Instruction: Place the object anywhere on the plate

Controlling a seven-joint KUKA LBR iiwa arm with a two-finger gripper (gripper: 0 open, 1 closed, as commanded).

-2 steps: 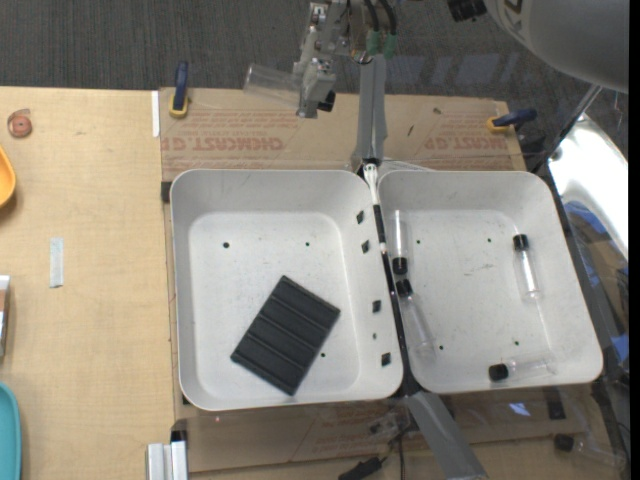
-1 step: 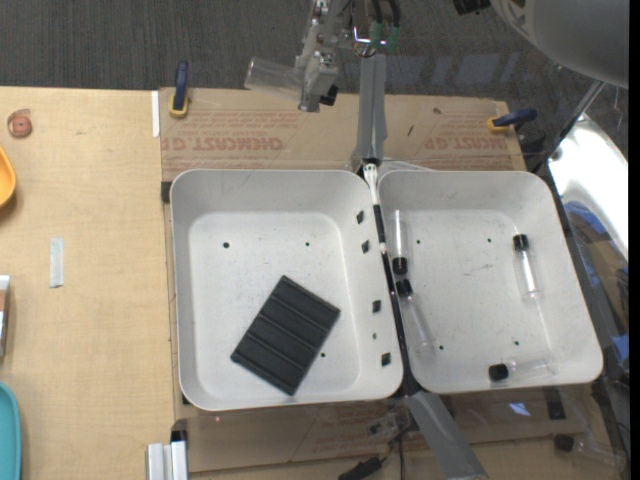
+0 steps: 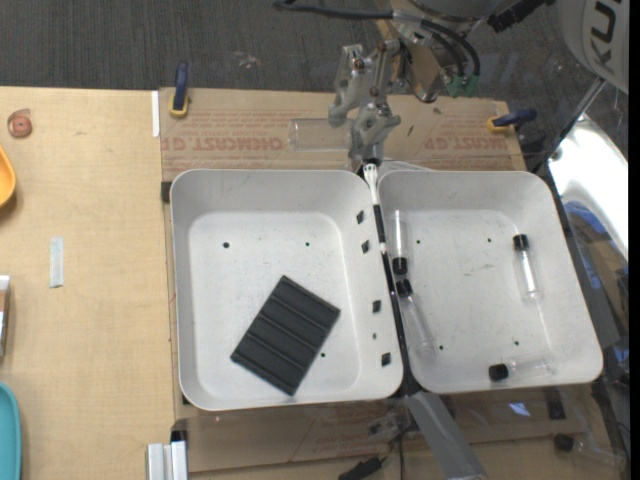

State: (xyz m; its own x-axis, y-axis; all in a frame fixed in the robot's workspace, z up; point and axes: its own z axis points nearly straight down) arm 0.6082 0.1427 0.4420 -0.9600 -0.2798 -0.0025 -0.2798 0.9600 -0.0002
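camera view: gripper (image 3: 366, 140) perhaps above bins' rear rim.

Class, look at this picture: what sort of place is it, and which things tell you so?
Probably a robotics lab bench. A robot arm's tool hangs above two white bins that hold clear tubes and a dark ridged plate, and clamps pin cardboard to the bench.

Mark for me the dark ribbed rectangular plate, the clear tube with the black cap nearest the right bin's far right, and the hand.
Dark ribbed rectangular plate (image 3: 287, 334): camera view, centre of its top face.
Clear tube with black cap (image 3: 526, 268): camera view, mid-barrel.
Hand (image 3: 370, 163): camera view, at the fingertips.
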